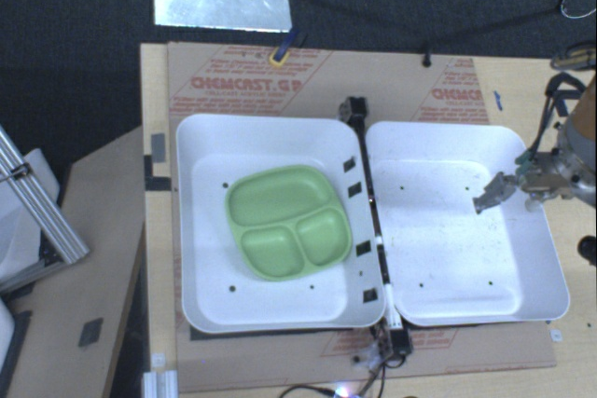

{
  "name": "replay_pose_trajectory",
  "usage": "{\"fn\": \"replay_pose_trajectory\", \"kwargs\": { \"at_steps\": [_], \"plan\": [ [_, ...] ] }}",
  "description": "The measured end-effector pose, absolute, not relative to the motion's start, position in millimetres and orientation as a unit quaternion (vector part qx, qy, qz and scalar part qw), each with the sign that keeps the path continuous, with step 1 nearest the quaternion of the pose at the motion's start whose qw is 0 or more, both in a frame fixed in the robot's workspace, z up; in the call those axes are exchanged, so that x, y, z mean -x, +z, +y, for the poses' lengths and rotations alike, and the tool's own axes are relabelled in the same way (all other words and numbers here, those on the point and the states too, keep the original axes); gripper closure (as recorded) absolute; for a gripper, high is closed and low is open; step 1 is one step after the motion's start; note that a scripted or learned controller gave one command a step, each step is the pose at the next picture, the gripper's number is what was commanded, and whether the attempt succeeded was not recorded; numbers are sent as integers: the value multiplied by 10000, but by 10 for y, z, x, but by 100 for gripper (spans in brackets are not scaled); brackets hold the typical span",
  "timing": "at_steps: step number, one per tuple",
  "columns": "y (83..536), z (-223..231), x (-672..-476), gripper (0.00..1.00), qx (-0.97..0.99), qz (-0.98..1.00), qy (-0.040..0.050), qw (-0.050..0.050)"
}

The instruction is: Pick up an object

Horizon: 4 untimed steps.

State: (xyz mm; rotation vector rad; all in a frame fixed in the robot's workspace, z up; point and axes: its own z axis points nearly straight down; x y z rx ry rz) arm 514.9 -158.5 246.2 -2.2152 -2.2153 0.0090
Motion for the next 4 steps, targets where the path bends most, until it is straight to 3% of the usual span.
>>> {"fn": "replay_pose_trajectory", "kwargs": {
  "at_steps": [1, 4],
  "plan": [
    [2521, -1582, -5173, 0, 7059, -7083, -4, -9],
    [983, -1580, -5273, 0, 7068, -7075, 5, 12]
  ]
}}
